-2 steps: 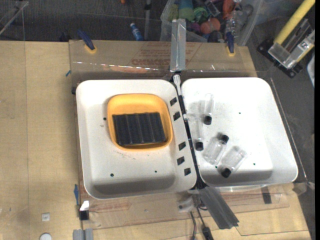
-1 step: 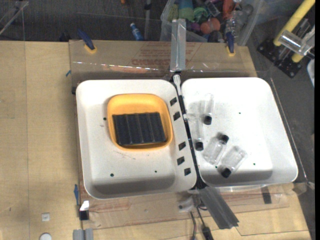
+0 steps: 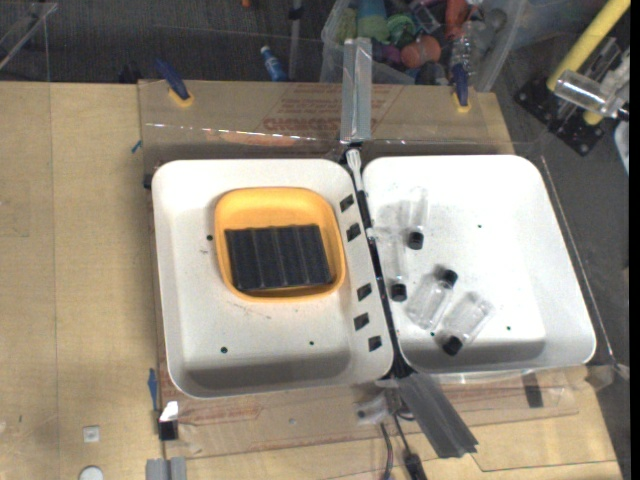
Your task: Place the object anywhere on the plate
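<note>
Clear plastic vials with black caps [image 3: 440,303] clustered in right white bin [image 3: 520,198] — slippery, easily mis-gripped; orange square plate [image 3: 235,208] untouched — claw state cannot be told.

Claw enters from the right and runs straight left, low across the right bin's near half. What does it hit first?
After the right bin's rim, probably the clear black-capped vial lying nearest that side, then its neighbour vial. Height is hard to judge from this slant.
</note>
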`<state>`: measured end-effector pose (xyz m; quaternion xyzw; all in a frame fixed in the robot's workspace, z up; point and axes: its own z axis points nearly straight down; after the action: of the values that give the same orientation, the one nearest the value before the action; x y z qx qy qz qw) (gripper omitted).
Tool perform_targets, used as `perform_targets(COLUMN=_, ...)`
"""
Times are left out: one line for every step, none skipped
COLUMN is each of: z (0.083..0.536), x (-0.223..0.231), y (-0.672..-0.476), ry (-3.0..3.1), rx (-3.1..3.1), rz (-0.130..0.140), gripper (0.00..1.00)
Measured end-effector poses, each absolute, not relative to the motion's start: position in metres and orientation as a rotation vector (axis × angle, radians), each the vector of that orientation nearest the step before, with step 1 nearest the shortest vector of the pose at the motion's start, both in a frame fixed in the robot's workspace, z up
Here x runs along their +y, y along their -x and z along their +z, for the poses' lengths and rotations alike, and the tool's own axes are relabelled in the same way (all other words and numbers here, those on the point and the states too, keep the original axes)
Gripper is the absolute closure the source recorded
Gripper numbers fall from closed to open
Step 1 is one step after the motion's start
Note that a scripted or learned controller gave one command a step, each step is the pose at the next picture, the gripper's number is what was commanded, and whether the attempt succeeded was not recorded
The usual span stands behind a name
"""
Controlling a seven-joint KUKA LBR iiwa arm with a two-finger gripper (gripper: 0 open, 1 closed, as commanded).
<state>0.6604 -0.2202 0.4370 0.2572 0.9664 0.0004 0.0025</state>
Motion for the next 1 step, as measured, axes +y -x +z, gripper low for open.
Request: perform_targets(z=0.4368, x=-0.2213, y=-0.6587, ry=-0.827, rx=3.026, rz=0.003, gripper=1.00)
